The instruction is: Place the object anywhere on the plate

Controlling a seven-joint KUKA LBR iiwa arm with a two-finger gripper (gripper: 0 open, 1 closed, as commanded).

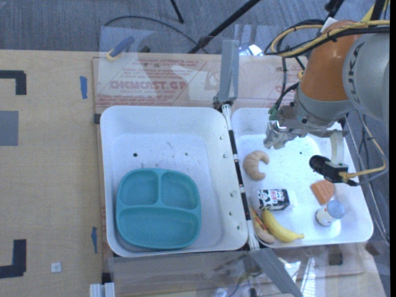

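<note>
Banana (pixel 279 226) nearest us, croissant (pixel 255 164) probably light and crumbly so we'd pinch mid-body; gripper (pixel 276 136) jaws unclear; plate (pixel 158 208) waits.

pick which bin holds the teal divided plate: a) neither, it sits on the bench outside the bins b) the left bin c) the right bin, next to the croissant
b: the teal divided plate lies in the left bin, while the croissant and banana lie in the right bin.
</note>
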